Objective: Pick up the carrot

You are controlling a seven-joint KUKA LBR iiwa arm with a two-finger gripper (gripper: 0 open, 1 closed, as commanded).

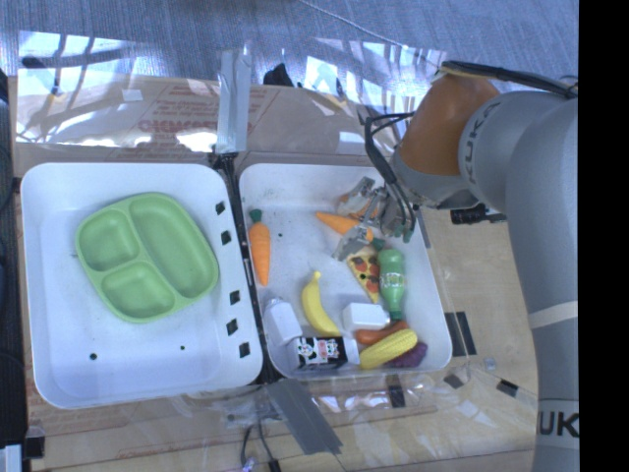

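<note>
1. In the camera view we see two shallow white bins side by side on the surface (pixel 472 273). The left bin (pixel 49 293) holds a green divided plate (pixel 147 256).

2. The right bin (pixel 295 180) carries the clutter: a carrot (pixel 259 248) with a green top lying lengthwise along the bin's left wall, a banana (pixel 316 306) near the middle, a pizza slice (pixel 366 270), a green bottle (pixel 392 278), a small white block (pixel 366 315), a milk carton (pixel 319 351) at the front wall, and a corn cob (pixel 389 347) beside it.

3. A second orange wedge (pixel 339 222) lies towards the bin's back right, just beside the pincer (pixel 378 214). It may be another carrot piece; we cannot tell for sure.

4. The grey arm (pixel 521 165) reaches in from the right, and its pincer sits low over the back right part of the right bin, above the pizza slice and touching or nearly touching the orange wedge. The metal parts blur together, so we cannot tell how the pincer is set, or whether it has hold of anything.

5. We judge the step in hand to be the approach, with no lift shown yet. If the whole carrot by the left wall is the target, the next move calls for travel across the bin, alignment across the carrot's narrow body, and a descent that clears the wall.
</note>
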